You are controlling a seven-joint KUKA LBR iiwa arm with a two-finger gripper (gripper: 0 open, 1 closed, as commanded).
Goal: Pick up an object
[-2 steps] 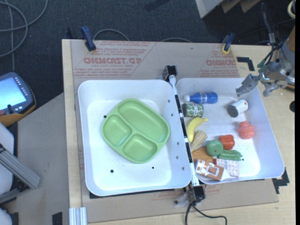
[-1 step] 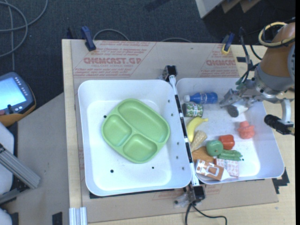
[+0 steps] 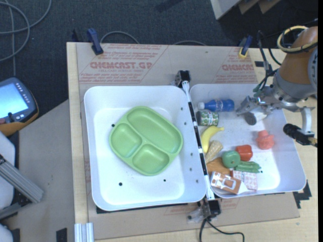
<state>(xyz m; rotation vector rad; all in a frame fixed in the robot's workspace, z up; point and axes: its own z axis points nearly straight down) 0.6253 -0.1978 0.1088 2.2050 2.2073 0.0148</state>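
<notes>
Camera view: the claw [image 3: 251, 111] hovers low over the 12 o'clock end of the right bin [image 3: 295, 163], its finger state impossible to tell and nothing visibly held, placed so as to reach the loose pile of candidate objects. These lie toward 6 and 9 o'clock: a glossy blue-capped bottle [image 3: 217, 105], a small can [image 3: 207, 118], a curved yellow banana [image 3: 210, 134], a rounded pink lump [image 3: 265, 139] and flat packets [image 3: 226, 182]. The left bin [image 3: 96, 105] on the worktop [image 3: 121, 62] carries a smooth green divided plate [image 3: 146, 140].
</notes>
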